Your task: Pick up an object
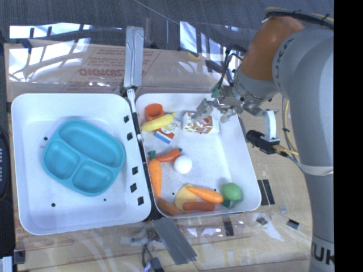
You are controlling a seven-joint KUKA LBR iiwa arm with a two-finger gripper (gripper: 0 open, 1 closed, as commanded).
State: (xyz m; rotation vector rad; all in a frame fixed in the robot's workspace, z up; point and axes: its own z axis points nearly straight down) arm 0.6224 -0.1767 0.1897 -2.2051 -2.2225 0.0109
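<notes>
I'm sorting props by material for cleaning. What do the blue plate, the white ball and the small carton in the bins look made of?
Blue plate: likely moulded plastic, smooth and slightly glossy, one even colour with rounded compartment ridges.
White ball: probably hard plastic, plain and smooth with a soft shine; it could be a toy egg.
Carton: looks like printed card or thin plastic with flat faces; too small to say which.

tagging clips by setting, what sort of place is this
Probably a robot lab's pick-and-place test bench, not a kitchen. A grey arm with an orange band reaches over two shallow white bins: the right bin holds plastic toy food such as an orange carrot, the left bin a blue divided plate.
</notes>
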